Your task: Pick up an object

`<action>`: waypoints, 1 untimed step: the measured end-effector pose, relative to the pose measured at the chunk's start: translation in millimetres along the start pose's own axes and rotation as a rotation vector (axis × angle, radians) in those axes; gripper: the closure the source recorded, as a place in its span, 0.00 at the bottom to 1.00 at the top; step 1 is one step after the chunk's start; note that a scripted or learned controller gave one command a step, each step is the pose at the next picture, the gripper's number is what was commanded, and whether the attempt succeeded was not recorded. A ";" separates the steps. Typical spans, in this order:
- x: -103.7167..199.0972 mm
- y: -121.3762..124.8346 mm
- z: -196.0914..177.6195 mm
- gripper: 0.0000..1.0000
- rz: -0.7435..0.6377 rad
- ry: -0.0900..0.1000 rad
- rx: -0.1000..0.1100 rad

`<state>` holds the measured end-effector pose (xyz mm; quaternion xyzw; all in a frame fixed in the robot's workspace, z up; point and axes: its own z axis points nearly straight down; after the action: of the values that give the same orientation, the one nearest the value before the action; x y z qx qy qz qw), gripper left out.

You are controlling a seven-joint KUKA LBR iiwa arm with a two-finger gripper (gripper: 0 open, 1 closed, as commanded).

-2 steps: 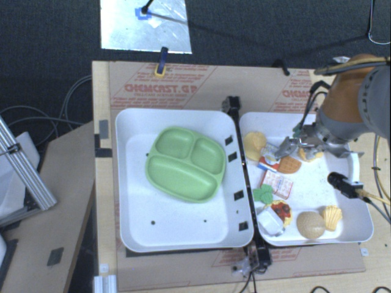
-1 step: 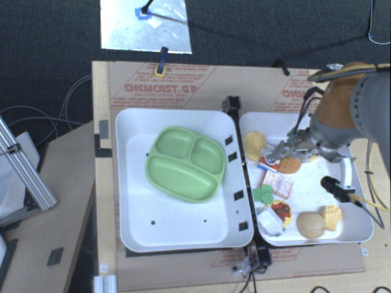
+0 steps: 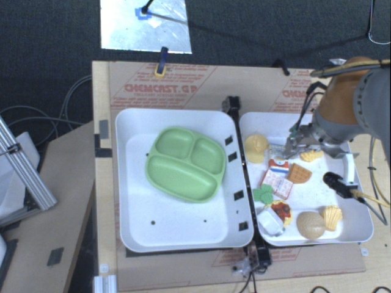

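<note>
On the counter [image 3: 183,81], the left bin [image 3: 131,182] holds a green divided plate [image 3: 185,163] lying flat near its middle. The right bin [image 3: 360,221] holds small toy foods: a pale yellow round piece [image 3: 256,145] at the far left, a red-and-white carton [image 3: 277,180], an orange wedge [image 3: 299,173], a green piece [image 3: 264,194], a tan bun [image 3: 311,224] and a yellow shell shape [image 3: 332,216] at the near side. The end effector [image 3: 295,144] hangs low over the far part of this bin, just above the carton and wedge; how far it is open cannot be told, and no object is seen in its grasp.
</note>
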<state>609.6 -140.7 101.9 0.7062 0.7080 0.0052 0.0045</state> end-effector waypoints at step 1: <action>0.0 2.8 -43.2 1.00 -0.001 -0.002 0.009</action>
<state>611.8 -140.7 145.1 0.7057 0.7085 0.0013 0.0019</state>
